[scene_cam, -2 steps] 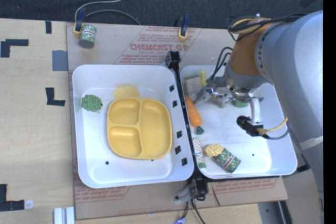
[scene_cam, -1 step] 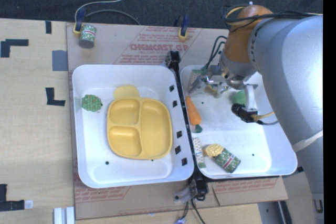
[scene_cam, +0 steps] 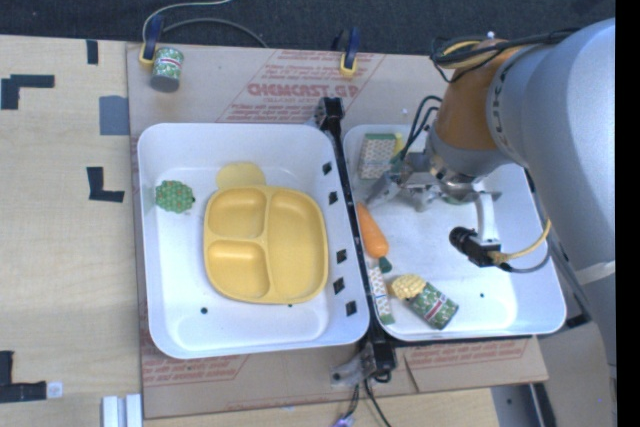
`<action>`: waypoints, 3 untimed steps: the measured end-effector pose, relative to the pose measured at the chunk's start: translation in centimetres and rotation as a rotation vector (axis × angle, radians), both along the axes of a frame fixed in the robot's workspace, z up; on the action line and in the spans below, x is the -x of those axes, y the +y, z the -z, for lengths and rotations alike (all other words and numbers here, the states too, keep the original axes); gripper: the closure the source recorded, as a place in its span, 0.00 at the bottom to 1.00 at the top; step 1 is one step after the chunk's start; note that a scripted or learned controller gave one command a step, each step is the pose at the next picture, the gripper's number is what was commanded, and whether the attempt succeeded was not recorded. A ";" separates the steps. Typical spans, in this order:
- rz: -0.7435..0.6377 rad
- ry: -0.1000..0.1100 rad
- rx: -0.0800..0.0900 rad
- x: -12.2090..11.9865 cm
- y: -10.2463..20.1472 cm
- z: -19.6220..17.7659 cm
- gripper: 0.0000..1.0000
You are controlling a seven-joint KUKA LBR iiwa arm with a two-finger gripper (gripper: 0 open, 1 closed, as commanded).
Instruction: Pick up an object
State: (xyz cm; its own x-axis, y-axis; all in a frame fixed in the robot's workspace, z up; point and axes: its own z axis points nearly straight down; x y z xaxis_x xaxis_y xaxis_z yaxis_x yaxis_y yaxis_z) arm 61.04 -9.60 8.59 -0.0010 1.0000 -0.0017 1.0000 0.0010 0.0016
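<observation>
Dark carpet is seen along the top, and below it a pale table point(scene_cam: 60, 245) marked with black and grey tape shapes is covered in its middle by a cardboard sheet point(scene_cam: 290, 85). On the sheet's far left corner a small can point(scene_cam: 166, 68) is stood beside a blue-and-yellow clamp. Two white bins are set side by side on the cardboard. In the left bin point(scene_cam: 170, 315) a green brush-like ball point(scene_cam: 175, 197) is placed near the left wall, and a yellow divided plate point(scene_cam: 266, 243) is laid in the middle, with a yellow lid point(scene_cam: 240, 176) partly covered behind it. In the right bin point(scene_cam: 520, 305) a carrot point(scene_cam: 373, 233) is laid against the left wall, a checked packet point(scene_cam: 378, 154) is lodged in the far corner, and corn point(scene_cam: 405, 287) is rested touching a green carton point(scene_cam: 433, 305) near the front. The jaws point(scene_cam: 392, 183) are lowered between packet and carrot; whether they are wide or narrow cannot be told, and nothing is seen held between them.
</observation>
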 end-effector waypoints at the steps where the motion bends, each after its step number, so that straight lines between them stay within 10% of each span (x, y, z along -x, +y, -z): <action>1: 0.001 -0.001 0.000 7.5 -0.9 0.0 0.00; 2: -0.001 -0.004 0.000 0.5 -0.4 0.0 0.00; 3: 0.001 0.005 -0.002 8.7 -1.3 -0.5 0.00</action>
